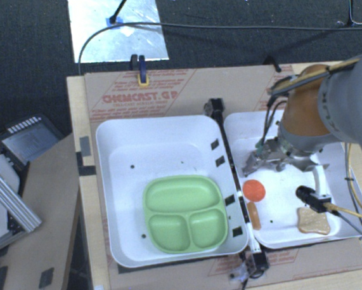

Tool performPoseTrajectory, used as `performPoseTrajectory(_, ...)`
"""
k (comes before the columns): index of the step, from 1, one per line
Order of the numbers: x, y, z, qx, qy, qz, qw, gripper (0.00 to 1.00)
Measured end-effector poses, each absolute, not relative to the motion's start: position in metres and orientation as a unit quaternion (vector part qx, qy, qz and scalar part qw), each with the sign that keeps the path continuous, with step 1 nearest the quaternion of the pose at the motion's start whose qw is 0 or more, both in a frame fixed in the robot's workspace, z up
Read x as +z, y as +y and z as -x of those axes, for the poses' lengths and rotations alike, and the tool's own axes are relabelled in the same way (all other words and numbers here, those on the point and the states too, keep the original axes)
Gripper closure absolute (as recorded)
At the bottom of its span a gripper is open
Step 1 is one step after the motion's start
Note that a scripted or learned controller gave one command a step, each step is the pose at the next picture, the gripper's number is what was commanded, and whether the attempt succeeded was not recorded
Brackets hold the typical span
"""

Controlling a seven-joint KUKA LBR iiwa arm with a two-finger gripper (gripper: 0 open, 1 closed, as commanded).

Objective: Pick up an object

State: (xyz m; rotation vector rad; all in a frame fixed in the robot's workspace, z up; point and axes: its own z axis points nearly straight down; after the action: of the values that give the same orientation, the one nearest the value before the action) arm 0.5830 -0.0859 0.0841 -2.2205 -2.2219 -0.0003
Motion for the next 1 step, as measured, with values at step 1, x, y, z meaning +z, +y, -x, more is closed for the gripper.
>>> performPoseTrajectory(1,0.0955,-0.0862,-0.5839,-0.0009,-0.707,0.707,-0.001,1.0)
